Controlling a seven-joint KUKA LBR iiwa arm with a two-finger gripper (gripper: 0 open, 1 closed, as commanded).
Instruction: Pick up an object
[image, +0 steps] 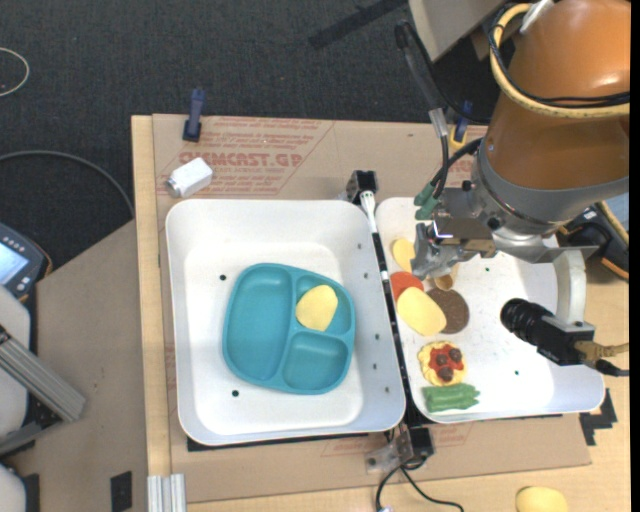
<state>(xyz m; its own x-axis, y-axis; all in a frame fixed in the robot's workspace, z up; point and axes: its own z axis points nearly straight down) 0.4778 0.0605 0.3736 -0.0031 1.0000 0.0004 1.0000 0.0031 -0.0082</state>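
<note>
In the right shallow white bin (560, 400), toy food pieces cluster near its left wall. The gripper (432, 262) hangs low over the upper end of that cluster, grey and boxy under the arm's orange band (560, 60); whether its fingers are spread or pressed together I cannot tell, as the wrist hides them.

Just below it lies a pale yellow lemon-shaped piece (423, 312), its long axis running from upper left to lower right. It overlaps a red piece (403, 283) on its upper left and a dark brown round disc (453, 312) on its right. A small pale yellow oval (402, 253) sits upright above the red piece, touching the bin wall. Lower down rest a yellow slab dotted with red bits (443, 362) and a green pod-shaped piece (450, 398), lying across the bin.

The left white bin (200, 300) holds a teal compartment tray (262, 325), with a yellow oval piece (318, 307) in its upper right compartment. Both bins stand on a brown cardboard sheet (260, 155) over dark carpet (80, 100).
</note>
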